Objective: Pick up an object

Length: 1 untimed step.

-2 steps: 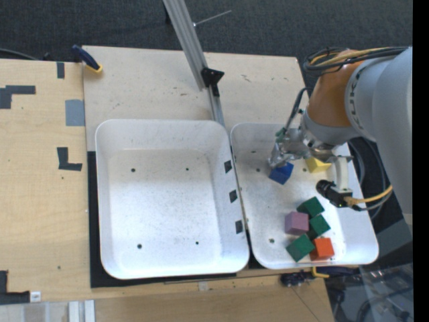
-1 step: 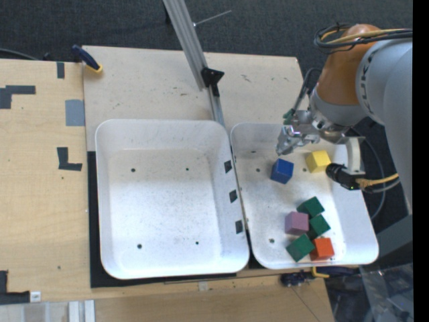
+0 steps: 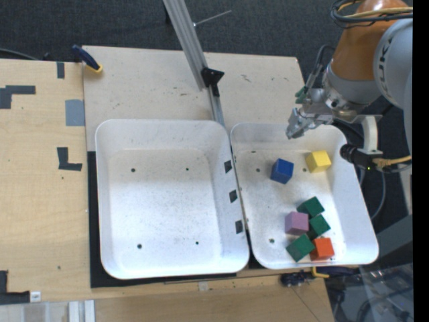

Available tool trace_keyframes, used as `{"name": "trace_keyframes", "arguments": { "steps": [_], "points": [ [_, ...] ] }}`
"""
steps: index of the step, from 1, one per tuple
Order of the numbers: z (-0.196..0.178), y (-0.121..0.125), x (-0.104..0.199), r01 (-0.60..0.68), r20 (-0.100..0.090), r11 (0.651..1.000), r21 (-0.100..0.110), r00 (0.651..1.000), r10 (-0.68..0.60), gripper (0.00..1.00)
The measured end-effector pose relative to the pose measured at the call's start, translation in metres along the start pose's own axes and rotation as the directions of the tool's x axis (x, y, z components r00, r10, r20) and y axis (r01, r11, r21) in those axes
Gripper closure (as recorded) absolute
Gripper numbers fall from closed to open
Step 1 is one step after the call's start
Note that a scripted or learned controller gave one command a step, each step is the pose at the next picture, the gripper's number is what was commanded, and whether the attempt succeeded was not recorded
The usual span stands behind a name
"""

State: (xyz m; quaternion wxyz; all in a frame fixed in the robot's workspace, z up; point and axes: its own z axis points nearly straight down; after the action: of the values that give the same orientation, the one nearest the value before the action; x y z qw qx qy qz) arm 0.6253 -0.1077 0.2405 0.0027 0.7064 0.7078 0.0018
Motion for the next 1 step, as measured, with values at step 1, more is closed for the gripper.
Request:
{"name": "trace_keyframes", "arguments": {
  "steps": [1],
  "points": [
    [-0.0002, 0.0001, 0.0001, -0.001, 0.000, 1.000, 0.007, 1.000, 0.001, 1.00]
  ]
}}
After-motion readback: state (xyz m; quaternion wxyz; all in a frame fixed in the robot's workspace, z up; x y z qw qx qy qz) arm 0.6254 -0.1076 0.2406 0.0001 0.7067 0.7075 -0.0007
